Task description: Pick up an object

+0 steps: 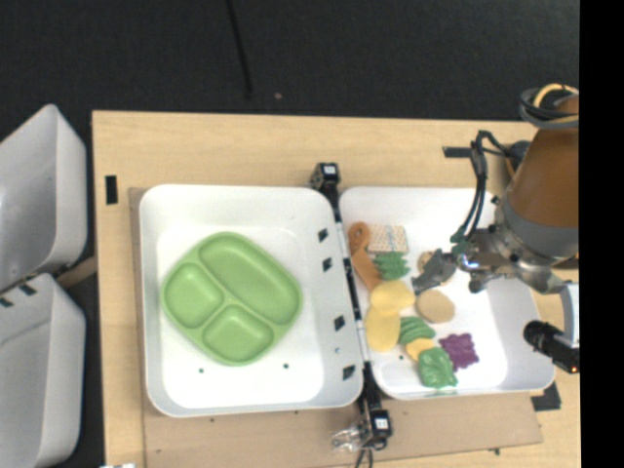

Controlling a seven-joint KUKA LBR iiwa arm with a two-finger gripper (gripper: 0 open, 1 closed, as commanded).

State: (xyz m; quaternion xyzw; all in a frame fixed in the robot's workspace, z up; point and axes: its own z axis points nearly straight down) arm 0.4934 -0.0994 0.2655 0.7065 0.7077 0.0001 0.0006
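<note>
Several small plastic toy foods (pixel 414 320) fill the right white bin (pixel 487 373); light, rigid, probably slippery; pinch the tan oval piece (pixel 436 307) across its width; gripper (pixel 437 269) jaws' state unclear.

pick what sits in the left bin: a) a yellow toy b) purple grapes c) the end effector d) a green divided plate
d: the green divided plate lies alone in the left bin, while the toy foods and the end effector are over the right bin.

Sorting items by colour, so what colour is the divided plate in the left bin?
Light green: the three-compartment plastic plate, seen clearly in the camera view.
</note>
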